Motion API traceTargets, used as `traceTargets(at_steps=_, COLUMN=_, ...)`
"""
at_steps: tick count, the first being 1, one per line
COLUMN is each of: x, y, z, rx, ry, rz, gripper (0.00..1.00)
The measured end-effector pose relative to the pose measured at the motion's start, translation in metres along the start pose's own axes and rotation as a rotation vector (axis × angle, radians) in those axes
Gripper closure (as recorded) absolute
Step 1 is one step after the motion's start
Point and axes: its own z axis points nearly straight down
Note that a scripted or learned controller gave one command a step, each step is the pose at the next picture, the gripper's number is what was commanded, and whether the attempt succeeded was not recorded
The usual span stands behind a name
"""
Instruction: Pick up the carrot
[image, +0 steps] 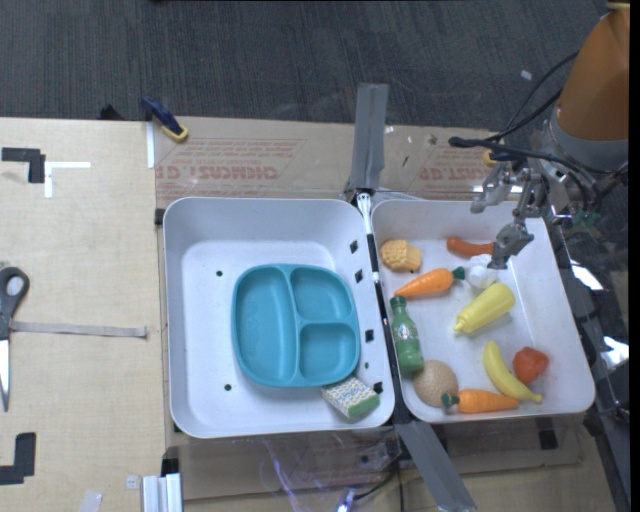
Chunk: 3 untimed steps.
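Orange carrot (426, 284) lies in plain sight, while the end effector's (510, 243) finger spread cannot be told.

Robotics lab — taped plywood bench (70, 300), two white bins (200, 230) (toy food), KUKA arm (595, 80) w/ cables.

a teal divided plate (296, 325) lies in the left bin (190, 300), a sponge (351, 398) at its corner.

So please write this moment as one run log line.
task: pick up carrot | gripper: above right bin, holding nothing | carrot: lying in right bin | status: not grasped
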Motion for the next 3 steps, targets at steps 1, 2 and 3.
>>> traceTargets(at_steps=1, x=-0.018, y=0.022, z=0.15, rx=0.001, ry=-0.005, rz=-0.206, gripper=0.0)
traceTargets(at_steps=2, x=0.002, y=0.024, z=0.152, rx=0.002, ry=-0.019, rz=-0.11, gripper=0.0)
traceTargets(at_steps=3, x=0.029, y=0.036, z=0.161, rx=0.0, ry=0.001, rz=0.326, gripper=0.0)
